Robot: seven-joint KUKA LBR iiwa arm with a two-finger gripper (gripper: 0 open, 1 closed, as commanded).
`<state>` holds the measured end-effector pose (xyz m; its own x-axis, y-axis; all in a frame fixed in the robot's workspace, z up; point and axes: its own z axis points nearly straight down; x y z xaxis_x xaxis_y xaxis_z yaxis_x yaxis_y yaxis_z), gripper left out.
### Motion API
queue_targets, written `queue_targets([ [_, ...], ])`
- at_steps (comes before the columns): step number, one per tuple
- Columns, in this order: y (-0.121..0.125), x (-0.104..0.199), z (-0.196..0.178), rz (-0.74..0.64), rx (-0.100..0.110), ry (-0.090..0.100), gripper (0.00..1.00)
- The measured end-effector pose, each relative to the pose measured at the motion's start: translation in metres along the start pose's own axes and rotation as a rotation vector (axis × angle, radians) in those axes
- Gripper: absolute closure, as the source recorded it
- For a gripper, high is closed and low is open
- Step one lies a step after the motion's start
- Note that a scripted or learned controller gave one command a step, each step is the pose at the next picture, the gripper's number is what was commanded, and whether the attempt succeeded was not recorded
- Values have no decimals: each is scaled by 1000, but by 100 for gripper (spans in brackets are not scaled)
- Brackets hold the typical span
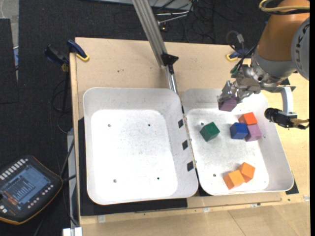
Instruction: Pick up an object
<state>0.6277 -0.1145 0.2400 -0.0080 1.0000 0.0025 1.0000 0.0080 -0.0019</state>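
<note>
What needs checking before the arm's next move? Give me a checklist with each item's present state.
1. Something in the gripper: ok, a purple block sits at its tip, raised over the right bin.
2. Firmness of that hold: cannot tell; the jaws are hidden from above.
3. Block lifted free of the others: ok, it is apart from the green block and the blue block.
4. Left bin within the bench: ok.
5. Cable hanging beside the wrist: cannot tell whether it would snag.

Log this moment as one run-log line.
gripper: shut on purple block | lifted above right bin | other blocks: in right bin
</note>
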Motion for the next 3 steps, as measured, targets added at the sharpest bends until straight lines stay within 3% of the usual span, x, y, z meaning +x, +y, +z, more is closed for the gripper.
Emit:
queue_targets([
  [3,-35,153,-13,0,1,0,100],
])
